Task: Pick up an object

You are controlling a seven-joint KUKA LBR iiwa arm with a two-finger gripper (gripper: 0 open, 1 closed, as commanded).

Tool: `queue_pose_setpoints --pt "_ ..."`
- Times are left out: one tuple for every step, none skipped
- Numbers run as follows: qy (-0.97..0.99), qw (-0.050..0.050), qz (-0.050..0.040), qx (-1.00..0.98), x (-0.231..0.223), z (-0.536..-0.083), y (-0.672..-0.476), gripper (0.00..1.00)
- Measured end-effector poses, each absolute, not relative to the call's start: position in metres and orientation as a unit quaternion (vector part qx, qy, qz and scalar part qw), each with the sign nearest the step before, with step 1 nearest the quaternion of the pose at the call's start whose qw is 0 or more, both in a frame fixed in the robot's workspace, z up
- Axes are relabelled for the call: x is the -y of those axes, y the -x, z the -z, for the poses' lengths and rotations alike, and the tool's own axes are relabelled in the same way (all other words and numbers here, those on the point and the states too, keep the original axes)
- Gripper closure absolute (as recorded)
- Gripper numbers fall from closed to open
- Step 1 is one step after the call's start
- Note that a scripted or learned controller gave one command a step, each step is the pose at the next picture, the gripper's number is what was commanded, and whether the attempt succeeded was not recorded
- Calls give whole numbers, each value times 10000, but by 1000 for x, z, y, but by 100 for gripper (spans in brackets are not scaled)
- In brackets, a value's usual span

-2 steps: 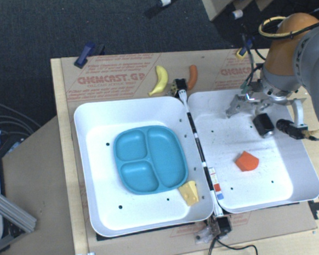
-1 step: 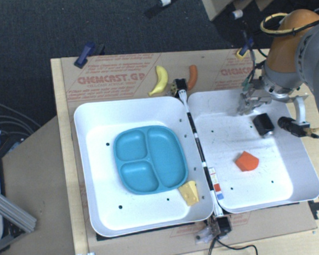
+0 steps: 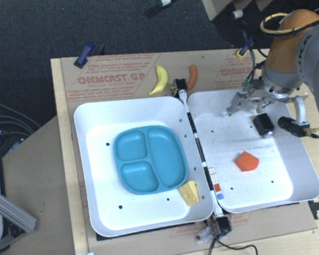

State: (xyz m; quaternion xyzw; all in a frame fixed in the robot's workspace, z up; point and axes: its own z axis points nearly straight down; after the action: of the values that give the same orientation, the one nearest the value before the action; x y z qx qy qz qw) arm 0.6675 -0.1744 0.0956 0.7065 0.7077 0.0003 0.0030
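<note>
1. The orange block [image 3: 247,161] lies mid-floor in the right bin [image 3: 286,169], alone and clear of every wall.
2. The gripper [image 3: 239,103] hangs over that bin's far part, apart from the block; whether it is spread or pressed together cannot be told.
3. The left bin [image 3: 96,156] holds a blue divided plate [image 3: 151,159], with a yellow wedge [image 3: 189,193] just beside it.
4. A banana [image 3: 158,80] lies on the surface [image 3: 117,78] beyond the bins.

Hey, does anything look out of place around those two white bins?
Yes. A banana and an orange-brown sausage-shaped thing lie on the bench just behind the left bin and right bin, outside both. The blue plate, yellow wedge and orange block sit inside.
</note>
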Motion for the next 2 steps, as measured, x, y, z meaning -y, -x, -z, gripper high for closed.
queue_pose_setpoints --pt "-7073 14 1 -7069 190 -85 -667 0" --pt "-7069 33 -6 -7074 189 -96 -668 100"
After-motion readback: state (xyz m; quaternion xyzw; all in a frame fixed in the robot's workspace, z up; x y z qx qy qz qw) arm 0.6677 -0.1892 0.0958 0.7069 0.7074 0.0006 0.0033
